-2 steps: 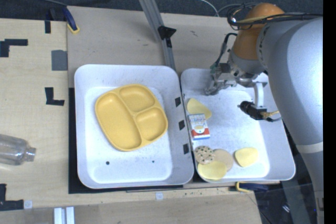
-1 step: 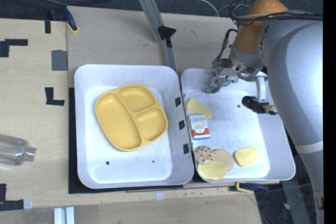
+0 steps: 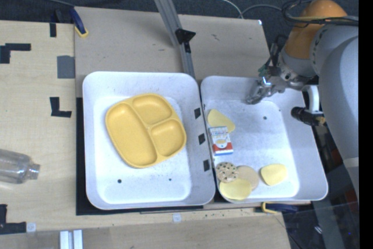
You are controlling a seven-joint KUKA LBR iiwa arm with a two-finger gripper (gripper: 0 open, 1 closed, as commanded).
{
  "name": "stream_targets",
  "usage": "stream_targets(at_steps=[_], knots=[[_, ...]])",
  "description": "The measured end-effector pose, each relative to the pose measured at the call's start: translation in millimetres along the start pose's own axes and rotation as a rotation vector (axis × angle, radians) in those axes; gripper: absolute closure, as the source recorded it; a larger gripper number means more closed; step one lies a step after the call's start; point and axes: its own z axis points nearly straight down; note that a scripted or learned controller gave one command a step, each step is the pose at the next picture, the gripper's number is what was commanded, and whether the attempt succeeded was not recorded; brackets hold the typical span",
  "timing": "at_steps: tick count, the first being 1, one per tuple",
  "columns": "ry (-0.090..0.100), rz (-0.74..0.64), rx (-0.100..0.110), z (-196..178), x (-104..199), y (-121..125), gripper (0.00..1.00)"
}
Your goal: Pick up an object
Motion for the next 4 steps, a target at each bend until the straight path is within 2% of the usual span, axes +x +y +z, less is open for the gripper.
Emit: stream_targets(at_steps=[1,4], knots=[[-0.009,-0.002,0.0,-0.4,-2.4,-0.2,1.0],[-0.015,-0.001,0.0,-0.7,-4.9,-0.6,1.0]])
